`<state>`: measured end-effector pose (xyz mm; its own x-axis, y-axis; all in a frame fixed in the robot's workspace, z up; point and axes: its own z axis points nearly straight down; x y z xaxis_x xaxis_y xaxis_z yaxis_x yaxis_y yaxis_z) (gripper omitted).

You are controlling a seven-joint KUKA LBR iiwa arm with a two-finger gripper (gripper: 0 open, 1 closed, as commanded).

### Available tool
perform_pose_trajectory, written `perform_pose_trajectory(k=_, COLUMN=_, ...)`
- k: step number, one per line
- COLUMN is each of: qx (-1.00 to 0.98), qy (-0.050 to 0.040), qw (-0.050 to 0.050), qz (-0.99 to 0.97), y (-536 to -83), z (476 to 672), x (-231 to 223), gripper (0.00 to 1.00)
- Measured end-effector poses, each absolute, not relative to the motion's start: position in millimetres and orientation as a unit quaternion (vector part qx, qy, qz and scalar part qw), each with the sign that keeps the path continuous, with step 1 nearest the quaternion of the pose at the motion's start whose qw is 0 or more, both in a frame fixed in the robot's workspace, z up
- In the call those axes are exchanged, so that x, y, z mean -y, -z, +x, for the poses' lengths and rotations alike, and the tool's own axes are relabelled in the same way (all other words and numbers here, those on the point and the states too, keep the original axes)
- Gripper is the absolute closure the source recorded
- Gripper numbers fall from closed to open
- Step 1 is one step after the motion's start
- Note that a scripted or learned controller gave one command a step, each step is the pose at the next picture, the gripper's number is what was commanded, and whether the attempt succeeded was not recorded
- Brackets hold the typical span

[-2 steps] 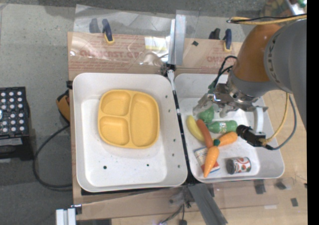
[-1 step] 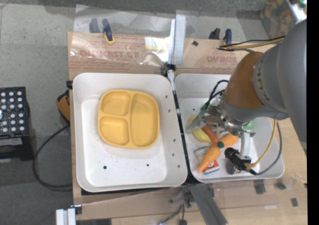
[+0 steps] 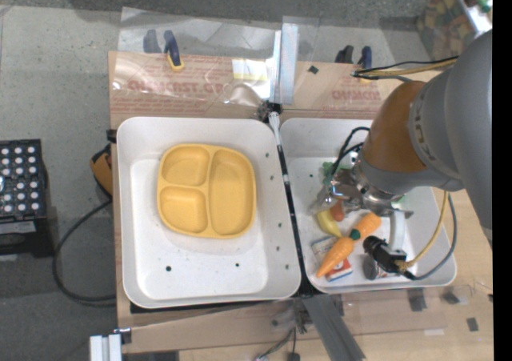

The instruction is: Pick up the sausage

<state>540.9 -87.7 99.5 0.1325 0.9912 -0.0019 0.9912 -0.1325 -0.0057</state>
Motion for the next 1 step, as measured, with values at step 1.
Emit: perform_pose_trajectory(k=1, qx=0.783, qy=-0.0017, qw=0.001, qz=-0.622, y=-190.5, z=538.7, x=46.7, gripper=1.0)
